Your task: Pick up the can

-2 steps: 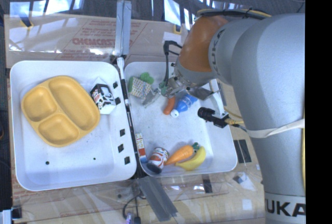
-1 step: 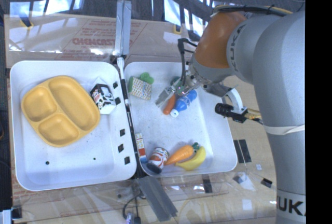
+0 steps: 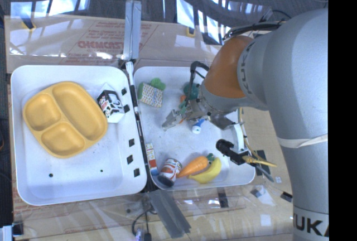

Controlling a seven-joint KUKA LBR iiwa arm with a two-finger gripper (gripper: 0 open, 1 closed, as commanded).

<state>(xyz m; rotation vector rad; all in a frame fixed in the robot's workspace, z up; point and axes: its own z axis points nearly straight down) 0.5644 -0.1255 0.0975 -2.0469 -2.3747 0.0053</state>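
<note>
1. Can [image 3: 170, 169] lies on its side in the right bin [image 3: 146, 135], at the near wall, below and a little left of the gripper [image 3: 174, 117] in the camera view, well apart from it
2. Gripper hangs over the middle of the right bin, its metal fingers pointing left; whether they are spread or pressed together I cannot tell, and nothing shows between them
3. Right bin also holds a toy carrot [image 3: 193, 167] touching the can on its right, and a banana [image 3: 207, 172] just beyond the carrot, both below the gripper
4. Up and left of the gripper sits a small patterned block [image 3: 151, 95] with a green piece [image 3: 158, 84] just behind it; a small white and blue piece [image 3: 196, 129] lies just right of the gripper under the wrist
5. Left bin [image 3: 33, 178], far left of the gripper, holds a yellow divided plate [image 3: 62, 118] and a black-and-white carton [image 3: 111, 104] leaning near the shared wall
6. Can sits tight to the bin's near-left corner, with the carrot crowding its right side
7. Open white floor lies between the gripper and the can, and along the left wall below the patterned block
</note>
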